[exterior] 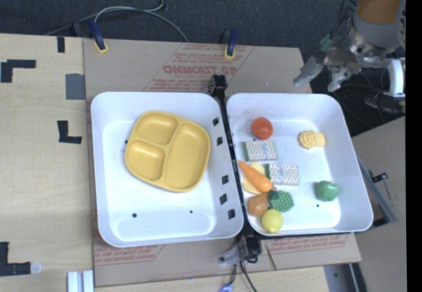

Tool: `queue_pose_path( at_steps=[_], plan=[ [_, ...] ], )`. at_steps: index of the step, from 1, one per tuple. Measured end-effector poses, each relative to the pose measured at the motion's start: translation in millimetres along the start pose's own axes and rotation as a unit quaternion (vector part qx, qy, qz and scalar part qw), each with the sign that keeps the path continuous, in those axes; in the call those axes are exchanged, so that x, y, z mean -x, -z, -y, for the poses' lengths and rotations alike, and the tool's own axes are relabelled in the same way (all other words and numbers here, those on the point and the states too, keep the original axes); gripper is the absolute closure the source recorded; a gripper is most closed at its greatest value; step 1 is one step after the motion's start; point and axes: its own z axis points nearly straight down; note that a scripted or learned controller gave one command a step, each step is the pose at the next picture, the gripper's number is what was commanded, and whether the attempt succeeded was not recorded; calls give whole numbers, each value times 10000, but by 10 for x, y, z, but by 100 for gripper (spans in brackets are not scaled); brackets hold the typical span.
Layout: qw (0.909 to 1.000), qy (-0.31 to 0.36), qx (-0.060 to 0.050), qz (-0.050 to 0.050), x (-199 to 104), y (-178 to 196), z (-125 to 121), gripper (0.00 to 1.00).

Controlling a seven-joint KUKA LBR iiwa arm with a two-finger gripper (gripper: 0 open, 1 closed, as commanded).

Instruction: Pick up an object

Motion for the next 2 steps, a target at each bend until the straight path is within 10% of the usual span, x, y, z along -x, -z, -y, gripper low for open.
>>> queue_pose_path(
  at_steps=[1, 2],
  plan=[
    [10000, 4, 9, -1, -650, -1877, -40, 0],
    [10000, 7, -3, -1, -652, -1789, -33, 100]
  ],
)
